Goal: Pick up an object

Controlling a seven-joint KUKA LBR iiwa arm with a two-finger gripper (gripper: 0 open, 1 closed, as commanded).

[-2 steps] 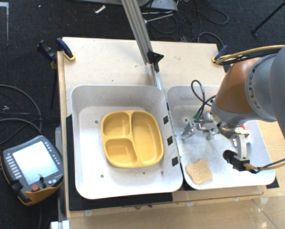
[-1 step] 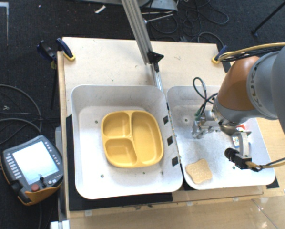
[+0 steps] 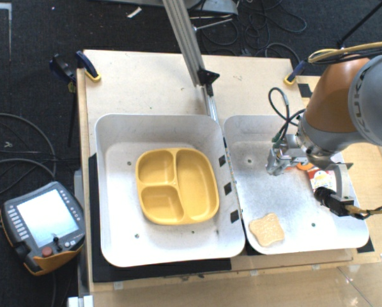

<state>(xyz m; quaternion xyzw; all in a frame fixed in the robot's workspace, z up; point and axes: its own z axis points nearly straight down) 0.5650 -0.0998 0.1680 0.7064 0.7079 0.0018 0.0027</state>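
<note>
My gripper (image 3: 276,165) hangs low over the back half of the right bin (image 3: 344,235), pointing down at the bin floor. Nothing shows under its tip but bare white floor. A flat tan piece shaped like a slice of toast (image 3: 267,229) lies near the right bin's front left corner, well apart from the gripper. A small red-orange thing (image 3: 304,167) peeks out just right of the gripper, mostly hidden under the wrist; I cannot tell what it is.
A yellow divided plate (image 3: 177,185) lies in the middle of the left bin (image 3: 114,146). A slanted metal post (image 3: 186,34) rises from between the bins at the back. The arm's bulk covers the right bin's right rear part.
</note>
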